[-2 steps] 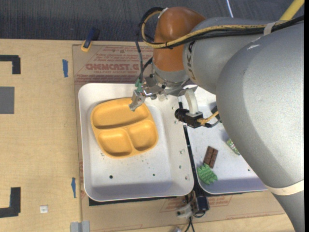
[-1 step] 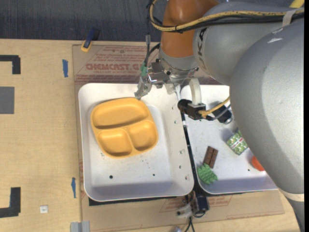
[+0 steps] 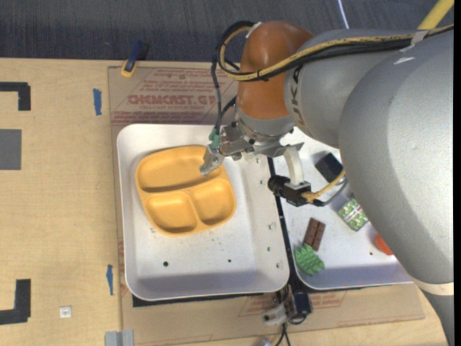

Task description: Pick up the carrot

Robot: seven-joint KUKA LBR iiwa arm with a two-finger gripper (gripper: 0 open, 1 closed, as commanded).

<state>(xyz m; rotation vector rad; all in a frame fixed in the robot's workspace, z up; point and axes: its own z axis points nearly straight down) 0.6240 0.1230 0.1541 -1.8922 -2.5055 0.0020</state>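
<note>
The gripper [image 3: 211, 161] hangs over the left bin [image 3: 128, 215], its tip above the back compartment of the yellow divided plate [image 3: 187, 193], close to the ridge between the plate's sections. From this slanted view I cannot tell whether it is spread or closed, and nothing shows pinched in it.

The carrot [image 3: 381, 245] seems to be the small orange sliver in the right bin [image 3: 346, 276], peeking out from under the arm's big grey body near that bin's right side. It lies well apart from the gripper, off to the right and nearer the front edge, across the wall where the 2 bins meet. Too little of it shows to judge its long axis.

Between gripper and carrot lie a brown bar [image 3: 314, 233], a green toy [image 3: 308, 259] and a green and white packet [image 3: 353, 213], with a dark block [image 3: 328, 166] further back. The bin floor is flat, smooth and white. The next move likely calls for a lift clear of the plate and a long sweep right; the packet sits close by, so room looks tight
</note>
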